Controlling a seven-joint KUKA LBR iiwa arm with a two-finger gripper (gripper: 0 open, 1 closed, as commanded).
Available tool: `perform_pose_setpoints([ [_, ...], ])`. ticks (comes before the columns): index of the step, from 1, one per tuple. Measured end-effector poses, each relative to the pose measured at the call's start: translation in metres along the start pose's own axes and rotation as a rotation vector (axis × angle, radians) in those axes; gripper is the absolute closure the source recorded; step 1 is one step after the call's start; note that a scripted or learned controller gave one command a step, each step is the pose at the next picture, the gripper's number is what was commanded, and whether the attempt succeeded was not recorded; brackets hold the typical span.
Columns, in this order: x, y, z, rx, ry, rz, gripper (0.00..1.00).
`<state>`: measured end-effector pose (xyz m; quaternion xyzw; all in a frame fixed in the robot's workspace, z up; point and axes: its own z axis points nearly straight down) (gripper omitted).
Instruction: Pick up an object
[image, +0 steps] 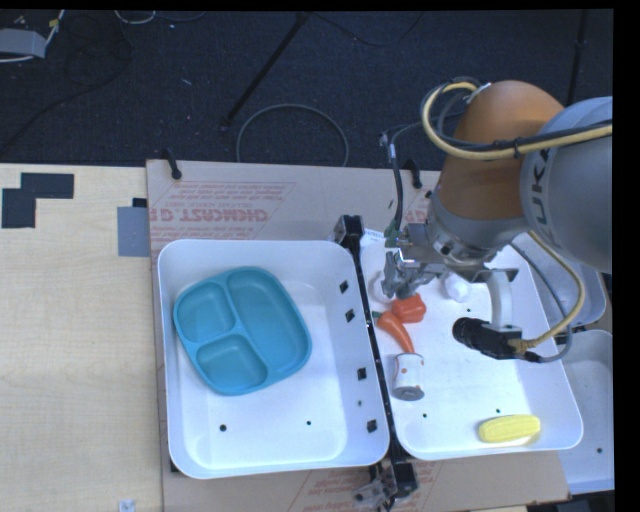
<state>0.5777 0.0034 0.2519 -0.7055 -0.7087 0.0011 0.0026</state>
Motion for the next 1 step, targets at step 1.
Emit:
perform_pose_setpoints([
  [1, 0.0469, -0.0029, 0.0052, 0.0, -0.001, 0.001, 1.0],
])
